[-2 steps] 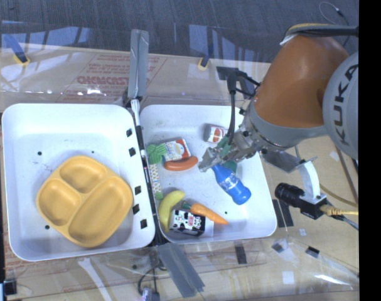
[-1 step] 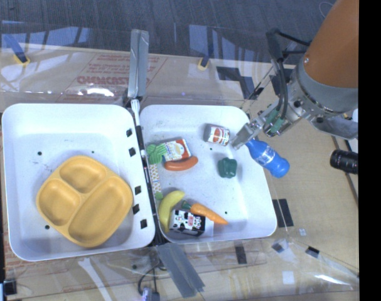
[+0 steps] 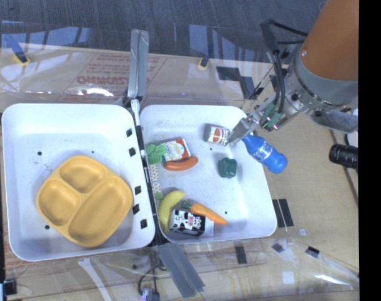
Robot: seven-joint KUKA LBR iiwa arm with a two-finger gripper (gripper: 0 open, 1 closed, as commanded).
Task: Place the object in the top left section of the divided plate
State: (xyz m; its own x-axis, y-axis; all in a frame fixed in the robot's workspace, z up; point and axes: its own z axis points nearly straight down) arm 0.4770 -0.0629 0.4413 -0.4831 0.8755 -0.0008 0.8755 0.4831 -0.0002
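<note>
Beside the small can (image 3: 218, 134) in the right bin (image 3: 256, 221), the gripper (image 3: 240, 132) hovers, whether its jaws are parted I cannot tell.

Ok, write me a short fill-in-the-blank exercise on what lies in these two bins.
1. The yellow divided plastic plate lies in the ____ white bin.
2. The orange toy carrot rests beside the ____ toy banana.
3. The blue plastic bottle lies over the right white bin's ____ rim.

Missing words: left; yellow; right
</note>
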